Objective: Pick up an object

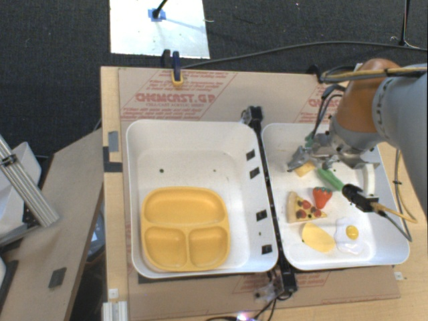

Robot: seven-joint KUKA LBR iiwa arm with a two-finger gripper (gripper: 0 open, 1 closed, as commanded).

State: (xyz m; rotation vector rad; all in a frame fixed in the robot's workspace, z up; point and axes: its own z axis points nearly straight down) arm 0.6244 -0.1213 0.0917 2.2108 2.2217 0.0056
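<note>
While a yellow three-compartment plastic tray (186, 229) fills the left bin (144, 139), the right bin (388, 249) holds a fried-egg toy (350, 235), yellow chip (317, 237), pizza slice (302, 206), strawberry (322, 196) and green pod (330, 178). Farther back, the gripper (302, 160) hovers at a small yellow block (304, 170); its jaw state cannot be told.

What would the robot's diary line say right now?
arm: over right bin | gripper: low beside yellow block | holding: unclear | tray: left bin
</note>
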